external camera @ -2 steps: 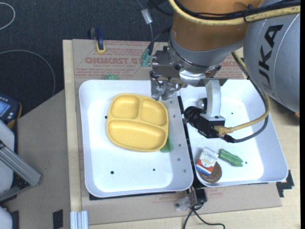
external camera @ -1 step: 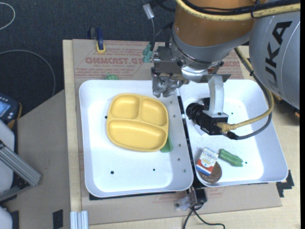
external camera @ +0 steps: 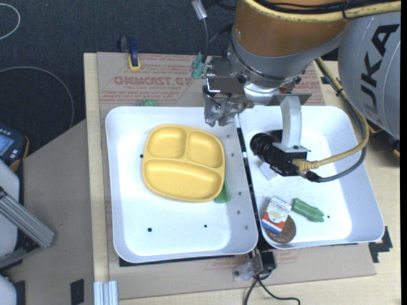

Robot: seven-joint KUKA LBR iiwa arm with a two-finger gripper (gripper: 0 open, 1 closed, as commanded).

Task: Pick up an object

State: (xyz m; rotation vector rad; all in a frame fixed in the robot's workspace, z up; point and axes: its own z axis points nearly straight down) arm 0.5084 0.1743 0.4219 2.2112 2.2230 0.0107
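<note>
A yellow divided plate [external camera: 184, 162] lies in the left bin [external camera: 127, 202], with a small green thing [external camera: 221, 194] poking out from under its right edge. In the right bin [external camera: 356, 189], near the front, a green pickle-shaped object [external camera: 310, 210] lies beside a small white, red and blue carton [external camera: 276, 213] that rests on a brown disc [external camera: 286, 232]. My gripper [external camera: 219, 111] hangs over the back of the left bin, close to the divider and just behind the plate's far right corner. Nothing shows in it.
A black cylinder on a white bracket [external camera: 273, 154], with a yellow cable, hangs from the wrist over the right bin. The large arm body [external camera: 286, 24] covers the back of the right bin. A blue and yellow clamp [external camera: 133, 53] sits on the cardboard board behind.
</note>
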